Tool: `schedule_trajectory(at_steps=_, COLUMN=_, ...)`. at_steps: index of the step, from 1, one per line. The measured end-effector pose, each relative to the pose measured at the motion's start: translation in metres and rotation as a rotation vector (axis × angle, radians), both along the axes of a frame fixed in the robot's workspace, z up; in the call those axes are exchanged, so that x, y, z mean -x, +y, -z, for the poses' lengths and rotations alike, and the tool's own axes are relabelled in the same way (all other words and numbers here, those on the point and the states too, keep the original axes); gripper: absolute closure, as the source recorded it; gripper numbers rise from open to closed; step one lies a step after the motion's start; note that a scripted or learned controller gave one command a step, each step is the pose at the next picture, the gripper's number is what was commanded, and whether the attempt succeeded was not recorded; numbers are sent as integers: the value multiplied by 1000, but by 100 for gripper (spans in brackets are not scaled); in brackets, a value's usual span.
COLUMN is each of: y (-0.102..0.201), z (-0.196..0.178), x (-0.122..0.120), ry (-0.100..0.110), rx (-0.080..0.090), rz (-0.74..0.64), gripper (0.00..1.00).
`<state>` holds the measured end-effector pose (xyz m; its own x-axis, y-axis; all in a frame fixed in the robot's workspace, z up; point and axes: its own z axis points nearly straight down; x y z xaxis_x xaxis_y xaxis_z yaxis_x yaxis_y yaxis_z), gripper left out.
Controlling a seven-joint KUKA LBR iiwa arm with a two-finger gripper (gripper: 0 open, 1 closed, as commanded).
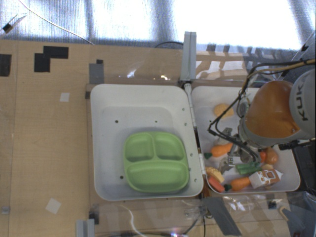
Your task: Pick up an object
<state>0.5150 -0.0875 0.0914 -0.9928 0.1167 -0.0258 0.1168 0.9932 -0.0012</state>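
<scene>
My pincer (231, 158) hangs low over the right bin (205, 107), amid the heap of toy food along that bin's near side. Its metal fingers are blurred against the clutter, and I cannot tell whether they stand apart or together, nor whether anything lies between them. At 9 o'clock from the pincer, just beside it, lies an orange carrot (220, 149) with a green tip. At 3 o'clock lies a green pod-shaped piece (248, 168), close against the pincer. At 5 o'clock a second carrot (240, 183) lies next to a small white-and-brown carton (265, 178). At 7 o'clock sit a yellow corn piece (214, 173) and a red piece (215, 184) near the bin's corner. At 12 o'clock, well apart, a pale yellow-orange piece (223, 110) rests alone on the bin floor. An orange-red piece (270, 156) shows at 3 o'clock, farther out, partly under my wrist. My orange band (270, 110) and grey arm cover the right part of this bin; black cables (232, 113) loop down beside them. The left bin (113, 107), at 9 o'clock, holds a green divided plate (155, 161) with three compartments, lying flat toward its near right corner.
</scene>
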Motion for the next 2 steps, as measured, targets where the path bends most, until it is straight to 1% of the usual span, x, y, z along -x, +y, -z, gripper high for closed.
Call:
schedule_trajectory(at_steps=1, y=2, z=0, x=-16, ry=9, rx=0, rz=-61, gripper=0)
schedule_trajectory(at_steps=2, y=0, z=1, x=-41, ry=8, rx=-1, rz=-71, gripper=0)
